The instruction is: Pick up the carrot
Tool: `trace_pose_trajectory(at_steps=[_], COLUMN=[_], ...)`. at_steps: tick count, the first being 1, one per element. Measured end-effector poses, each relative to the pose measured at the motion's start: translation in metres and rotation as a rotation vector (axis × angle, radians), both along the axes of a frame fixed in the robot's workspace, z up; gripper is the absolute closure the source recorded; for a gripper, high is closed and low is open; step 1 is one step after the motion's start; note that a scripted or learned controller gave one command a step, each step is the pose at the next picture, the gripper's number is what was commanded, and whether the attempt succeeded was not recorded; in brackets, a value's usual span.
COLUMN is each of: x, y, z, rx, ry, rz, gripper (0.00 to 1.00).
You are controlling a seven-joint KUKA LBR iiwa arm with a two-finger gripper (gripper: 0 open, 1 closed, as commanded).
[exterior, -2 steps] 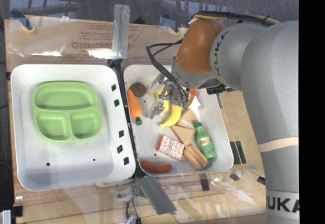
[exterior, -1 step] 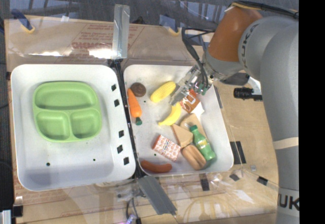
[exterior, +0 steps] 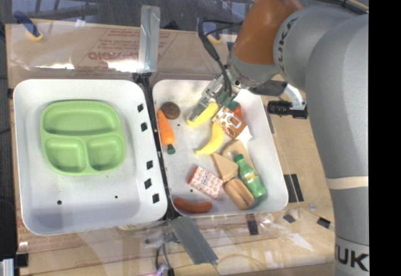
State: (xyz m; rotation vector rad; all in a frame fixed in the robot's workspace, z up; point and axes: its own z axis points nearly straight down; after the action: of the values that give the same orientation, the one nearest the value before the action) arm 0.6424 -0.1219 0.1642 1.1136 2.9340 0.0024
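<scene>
Currently the hand (exterior: 207,102) is positioned over the upper middle of the right bin (exterior: 270,143), reaching in from the right below the orange band (exterior: 266,27) of the arm. Its fingers (exterior: 202,109) point down and to the left, and their tips sit at the upper end of a yellow banana (exterior: 203,116); whether they are released or clenched cannot be determined from this view.

The carrot (exterior: 165,130) lies to the left of the hand and slightly below it, close to the left wall of the right bin, apart from the fingers. Its orange body runs top to bottom, with the green end at the bottom. A brown round item (exterior: 170,109) lies just above the carrot, level with the hand.

Below the hand lie a second banana (exterior: 213,140), a green bottle (exterior: 249,176) and a sausage (exterior: 193,206). The left bin (exterior: 37,206), well to the left of the hand, holds a green divided plate (exterior: 83,137).
</scene>
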Motion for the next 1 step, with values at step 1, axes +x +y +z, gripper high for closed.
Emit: trace_pose_trajectory(at_steps=[1], x=[-0.0352], y=[0.0303], z=[-0.0353], rx=[0.001], ry=[0.008], rz=[-0.113], gripper=[0.00])
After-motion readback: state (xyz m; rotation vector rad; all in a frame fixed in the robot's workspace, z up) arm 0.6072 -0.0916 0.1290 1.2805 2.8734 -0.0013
